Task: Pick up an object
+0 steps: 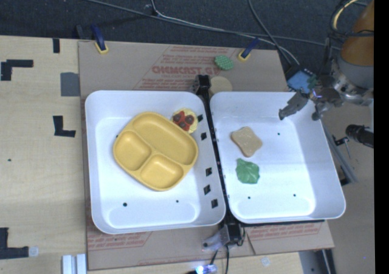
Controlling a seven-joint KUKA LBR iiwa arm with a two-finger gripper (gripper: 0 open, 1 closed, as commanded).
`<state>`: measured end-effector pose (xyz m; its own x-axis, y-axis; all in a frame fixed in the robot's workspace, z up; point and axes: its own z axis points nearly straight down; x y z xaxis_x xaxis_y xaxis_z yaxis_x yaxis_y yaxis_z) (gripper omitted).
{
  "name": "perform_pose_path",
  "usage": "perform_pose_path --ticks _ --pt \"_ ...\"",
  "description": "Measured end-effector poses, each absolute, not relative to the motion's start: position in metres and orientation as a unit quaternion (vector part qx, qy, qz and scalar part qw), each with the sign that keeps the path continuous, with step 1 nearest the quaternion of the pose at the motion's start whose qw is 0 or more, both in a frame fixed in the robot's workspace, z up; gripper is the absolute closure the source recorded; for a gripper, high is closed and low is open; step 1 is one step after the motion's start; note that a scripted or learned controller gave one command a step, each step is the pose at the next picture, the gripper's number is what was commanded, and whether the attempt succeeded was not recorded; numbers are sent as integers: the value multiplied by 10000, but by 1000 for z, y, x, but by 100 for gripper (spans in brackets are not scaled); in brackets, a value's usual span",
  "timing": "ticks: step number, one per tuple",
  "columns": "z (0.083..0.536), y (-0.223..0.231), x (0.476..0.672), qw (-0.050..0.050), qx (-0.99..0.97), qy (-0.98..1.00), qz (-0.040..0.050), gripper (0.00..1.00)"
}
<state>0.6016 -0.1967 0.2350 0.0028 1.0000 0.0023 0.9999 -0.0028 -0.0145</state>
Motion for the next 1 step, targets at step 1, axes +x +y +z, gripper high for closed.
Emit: perform_pose_path --ticks 1 --pt "244 -196 604 3 -7067 -7075 7 0"
